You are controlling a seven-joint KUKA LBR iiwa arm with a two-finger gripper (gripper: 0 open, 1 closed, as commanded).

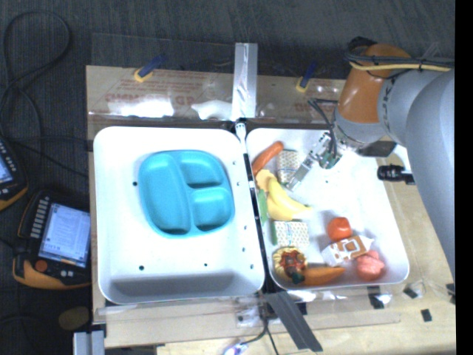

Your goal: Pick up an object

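Tool (301,172) low in right bin (395,231), upper part, just beside banana (281,200) and orange carrot (266,155); tool state cannot tell. Tomato (339,228) and pink toy (371,265) near bin's front right. Blue divided tray (185,191) in left bin (118,257).

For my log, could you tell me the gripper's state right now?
Gripper: in the right bin near the banana; open or closed cannot be told.

dark carpet floor (185,6), wooden bench (111,87), black cables (29,43)
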